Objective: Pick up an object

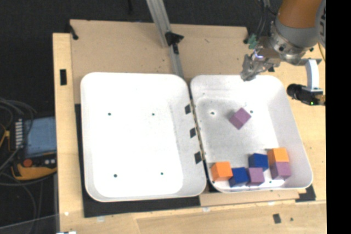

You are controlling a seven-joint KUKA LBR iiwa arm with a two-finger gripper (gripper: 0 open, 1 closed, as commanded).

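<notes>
In the right bin (285,97) a purple block (239,118) lies alone near the middle. Along the bin's near edge sit an orange block (221,170), two blue blocks (239,176) (258,161), a purple block (256,175), and an orange block (278,155) stacked against another purple one (281,169). My gripper (250,73) hangs over the bin's far rim, above and behind the lone purple block, apart from it. Nothing shows between its fingers.
The left bin (88,118) lies beside the right one, joined by small clips. A slanted metal post (156,5) rises behind the bins. A black fitting (301,93) sits by the right bin's right rim. Cables and a blue box (38,137) lie off the bench's left side.
</notes>
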